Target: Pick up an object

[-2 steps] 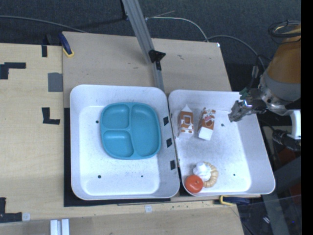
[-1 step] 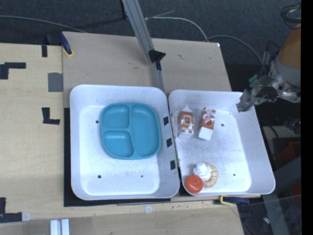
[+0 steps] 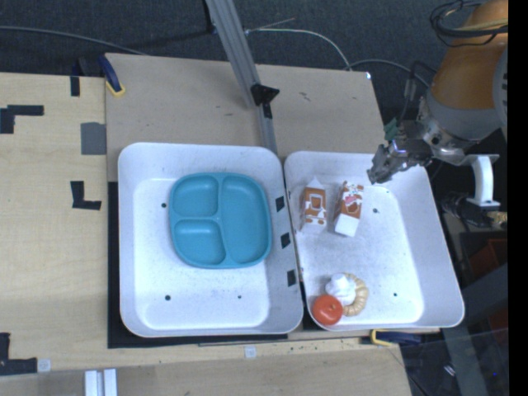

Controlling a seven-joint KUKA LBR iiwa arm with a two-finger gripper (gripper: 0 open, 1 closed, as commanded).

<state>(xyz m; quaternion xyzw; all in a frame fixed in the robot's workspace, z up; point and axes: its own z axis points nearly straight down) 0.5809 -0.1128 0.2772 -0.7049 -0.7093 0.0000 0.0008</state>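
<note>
In the right bin (image 3: 412,246) lie two small cartons: a brown one (image 3: 313,206) near the left wall and a white-and-red one (image 3: 350,209) beside it. At the bin's front edge sit a red ball-like toy (image 3: 327,310) and a tan ring with a white top (image 3: 347,291). My gripper (image 3: 382,170) hangs over the bin's far right part, just right of and above the white-and-red carton, with nothing visibly between its fingers.
The left bin (image 3: 140,295) holds a teal divided plate (image 3: 220,219). A grey metal bar (image 3: 235,40) slants down from the top to the gap between the bins. Cables trail at the right behind the arm (image 3: 466,81).
</note>
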